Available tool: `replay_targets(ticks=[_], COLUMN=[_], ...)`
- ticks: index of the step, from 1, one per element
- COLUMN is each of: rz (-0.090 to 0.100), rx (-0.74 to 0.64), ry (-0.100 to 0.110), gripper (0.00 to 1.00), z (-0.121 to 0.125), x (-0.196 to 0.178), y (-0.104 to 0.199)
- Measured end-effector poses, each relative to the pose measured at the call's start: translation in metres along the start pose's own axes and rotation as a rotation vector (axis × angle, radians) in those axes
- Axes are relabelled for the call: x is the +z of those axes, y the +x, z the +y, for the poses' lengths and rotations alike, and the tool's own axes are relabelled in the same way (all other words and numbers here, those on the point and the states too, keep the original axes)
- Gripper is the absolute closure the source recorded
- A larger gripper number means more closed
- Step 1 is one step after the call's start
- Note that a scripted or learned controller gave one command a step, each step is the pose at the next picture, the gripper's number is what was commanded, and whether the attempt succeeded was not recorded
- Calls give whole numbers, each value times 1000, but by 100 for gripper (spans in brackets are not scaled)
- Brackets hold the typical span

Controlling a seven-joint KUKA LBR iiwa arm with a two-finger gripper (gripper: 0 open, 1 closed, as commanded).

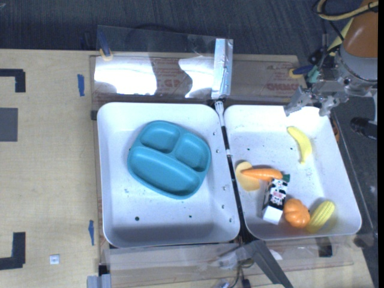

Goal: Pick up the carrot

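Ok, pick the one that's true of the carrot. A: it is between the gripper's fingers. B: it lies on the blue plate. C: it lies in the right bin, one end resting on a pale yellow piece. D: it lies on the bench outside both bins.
C: the carrot lies in the right bin, its left end on the pale yellow piece.

carrot: open above | left end touching yellow fruit | milk carton just below
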State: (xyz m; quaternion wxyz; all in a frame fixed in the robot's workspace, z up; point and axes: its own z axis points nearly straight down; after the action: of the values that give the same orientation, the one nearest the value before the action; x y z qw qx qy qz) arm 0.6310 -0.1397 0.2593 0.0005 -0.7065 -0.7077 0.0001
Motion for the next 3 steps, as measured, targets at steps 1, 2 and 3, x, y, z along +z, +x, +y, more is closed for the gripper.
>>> replay_targets(ticks=[1,2,3], rz=[1,-3,2], rx=[61,70,117], ry=[7,-10,-7], gripper=[0,0,0], z=[-59,-85,-149], x=[79,171,73], y=[72,32,97])
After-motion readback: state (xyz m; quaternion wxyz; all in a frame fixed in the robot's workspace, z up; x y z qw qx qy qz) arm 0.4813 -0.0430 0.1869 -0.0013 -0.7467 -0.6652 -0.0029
